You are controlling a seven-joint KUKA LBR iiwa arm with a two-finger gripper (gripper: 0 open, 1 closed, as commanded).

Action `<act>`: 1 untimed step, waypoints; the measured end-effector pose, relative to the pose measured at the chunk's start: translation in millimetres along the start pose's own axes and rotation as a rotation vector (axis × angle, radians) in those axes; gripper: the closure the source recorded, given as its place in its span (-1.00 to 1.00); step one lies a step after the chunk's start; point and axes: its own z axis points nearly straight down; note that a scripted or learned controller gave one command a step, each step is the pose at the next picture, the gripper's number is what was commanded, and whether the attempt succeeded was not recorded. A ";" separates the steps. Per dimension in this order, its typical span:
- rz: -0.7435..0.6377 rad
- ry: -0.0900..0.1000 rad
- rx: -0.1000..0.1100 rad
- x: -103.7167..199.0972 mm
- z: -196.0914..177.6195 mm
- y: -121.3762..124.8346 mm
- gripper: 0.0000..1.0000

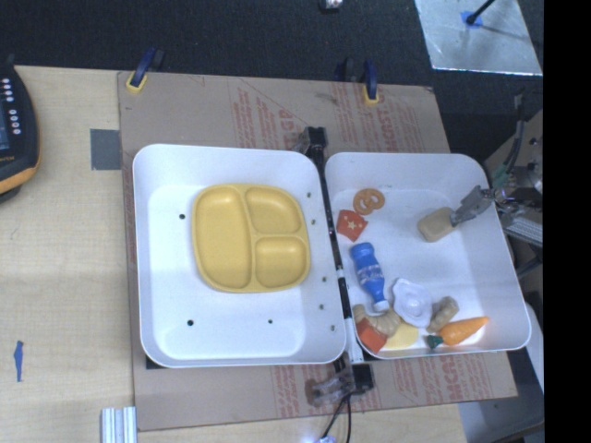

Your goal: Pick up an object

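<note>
A: Camera view: arm pose?
B: Only the tool [462,212] reaches in over the right bin [480,169] from its right edge, slanted down toward the left. Tip sits at a tan block [435,225] near that bin's upper right; touching or just beside, can't tell. Spread or pinched, can't tell either.
A: Other objects?
B: Blue bottle [368,273] mid-left of the right bin, orange carrot [464,329] at its bottom right corner. Yellow tray [249,237] centred in the left bin [157,247].
</note>
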 end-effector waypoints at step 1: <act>-0.004 0.001 0.003 0.7 118.9 100.3 -1.00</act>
